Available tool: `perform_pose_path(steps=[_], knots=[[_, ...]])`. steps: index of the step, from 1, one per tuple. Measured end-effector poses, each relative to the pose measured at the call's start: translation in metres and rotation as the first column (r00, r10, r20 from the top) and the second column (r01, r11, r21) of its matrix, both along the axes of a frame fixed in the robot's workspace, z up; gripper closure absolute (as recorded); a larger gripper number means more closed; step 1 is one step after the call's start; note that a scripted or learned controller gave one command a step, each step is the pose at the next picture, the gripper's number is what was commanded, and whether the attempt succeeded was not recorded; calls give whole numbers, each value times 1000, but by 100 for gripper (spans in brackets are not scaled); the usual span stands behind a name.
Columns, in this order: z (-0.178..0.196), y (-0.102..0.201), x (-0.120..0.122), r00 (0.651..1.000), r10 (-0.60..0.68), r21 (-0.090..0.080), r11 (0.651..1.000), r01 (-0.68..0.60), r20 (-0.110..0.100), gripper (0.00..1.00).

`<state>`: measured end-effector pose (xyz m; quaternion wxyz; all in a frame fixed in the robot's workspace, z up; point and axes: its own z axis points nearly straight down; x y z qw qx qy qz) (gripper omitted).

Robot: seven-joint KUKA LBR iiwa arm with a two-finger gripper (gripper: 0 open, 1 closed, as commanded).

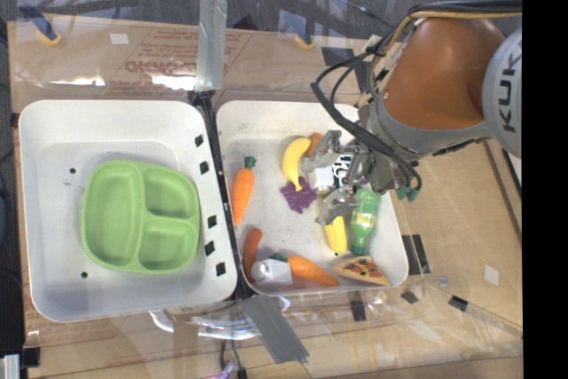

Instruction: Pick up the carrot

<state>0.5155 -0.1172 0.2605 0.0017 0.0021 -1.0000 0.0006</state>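
Gripper (342,182) sat amid banana (295,157) and grapes (299,196); couldn't tell its state. Carrot (241,193) lay well left, so it risked grabbing the wrong item.

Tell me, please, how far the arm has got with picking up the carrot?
Done: nothing yet; the carrot lies on the floor of the right bin, near its left wall. In hand: the pincer hangs over the middle of that bin, among the banana, purple grapes and green bottle, well away from the carrot. Left: move across to the carrot, grip it and lift it.
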Motion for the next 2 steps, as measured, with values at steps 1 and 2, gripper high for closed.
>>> perform_pose_path(steps=[1,2], knots=[[-137,2,-24,993,-114,0,994,114,23,0],[-128,4,-24,994,-104,-1,995,104,21,100]])
